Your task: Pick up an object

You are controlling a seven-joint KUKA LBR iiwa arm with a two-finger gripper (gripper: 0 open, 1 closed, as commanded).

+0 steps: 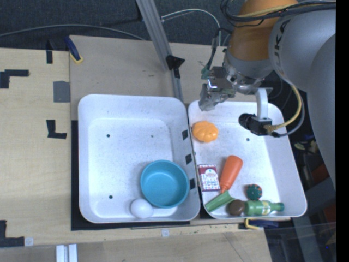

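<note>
My gripper hangs over the far left corner of the right bin, above and just behind an orange, pumpkin-like fruit. Nothing shows between its fingers. Lower in the same bin lie a small red carton, a carrot with a green top, a brown ball, a green bottle and a small dark green and red piece. In the left bin, a blue bowl and a white ball sit near the front.
A grey metal pole slants across the bench behind the bins. A black cable fitting on the arm hangs over the right bin's far side. Black tape marks dot the wooden bench on the left.
</note>
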